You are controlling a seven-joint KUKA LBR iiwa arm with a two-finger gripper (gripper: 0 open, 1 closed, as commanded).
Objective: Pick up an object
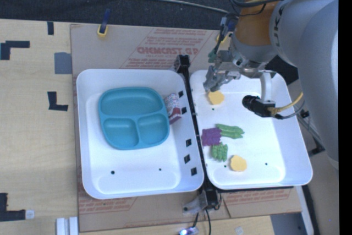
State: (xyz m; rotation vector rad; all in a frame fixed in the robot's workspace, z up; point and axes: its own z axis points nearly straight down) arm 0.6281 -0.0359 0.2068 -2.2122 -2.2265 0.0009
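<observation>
Camera view: the jaws (213,85) are seen low over the right bin (275,173), at its upper-left corner, tips angled down. Whether they are parted or clenched cannot be told from this slant; nothing is seen gripped between them.

The likely target, a yellow piece (216,98), lies just below the jaws, at or almost touching the tips. Further below the jaws, well apart, a purple piece (210,136), a green piece (230,131), a second green piece (220,152) and a round yellow piece (238,163) are clustered mid-bin. Off to the jaws' left, across the divider (191,118), a blue sectioned plate (133,117) sits in the left bin (88,173), with a small red-and-white item (174,108) beside it near the divider.

Step in hand, as judged: final descent onto the yellow piece. For a clean grasp, the jaws should be centred over the piece, not offset toward the bin wall, and closed only once the tips straddle it. The divider is close, so wall contact is a risk.

Orientation: the yellow piece reads as a compact, blocky lump, slightly wider than tall in the view; its long axis, if any, runs roughly left-right. No clear pointing direction can be made out. A grip across the short side is suggested.
</observation>
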